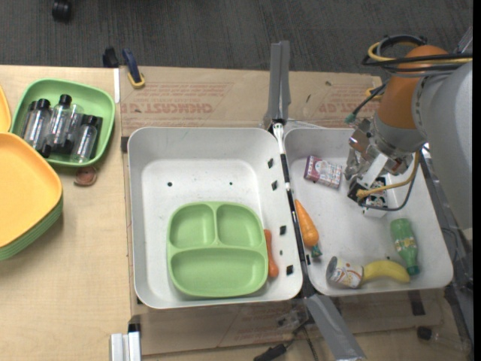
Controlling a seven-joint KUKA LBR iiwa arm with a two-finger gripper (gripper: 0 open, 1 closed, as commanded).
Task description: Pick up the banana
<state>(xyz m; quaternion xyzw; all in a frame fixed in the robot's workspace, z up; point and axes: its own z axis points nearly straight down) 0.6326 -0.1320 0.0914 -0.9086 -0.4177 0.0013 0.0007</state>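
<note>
Listing what I see from my remote seat, left to right, ahead of the reach for the banana.

- Worktop [75,277], far left: stacked orange plates [26,194], and a green tray [64,122] holding small dark-capped bottles [60,130].
- Left bin [143,201]: a green divided plate [218,248] with a small carrot [270,254] lying along its right edge.
- Divider between the bins: a larger carrot [306,224] just inside the right bin [436,239], along its left wall.
- Right bin, upper part: a pink-and-white packet [324,172], with the pincer [366,180] hanging just to its right. I cannot tell from this slant whether it is parted or closed; I see nothing gripped in it.
- Right bin, lower part: a small can [346,273] on its side, touching the left tip of the banana [386,271]; a green bottle [404,244] lies just beside the banana's right end.

Position of the item: the banana lies near the front wall of the right bin, well apart from the pincer, below it and slightly to the right in the frame.

Handling note, my judgement: I would carry the pincer toward the front of the bin and centre it over the banana's mid-curve, closing across the short width. The middle is the clearest spot, since can and bottle crowd the two ends. I would descend straight, to avoid nudging either neighbour.
</note>
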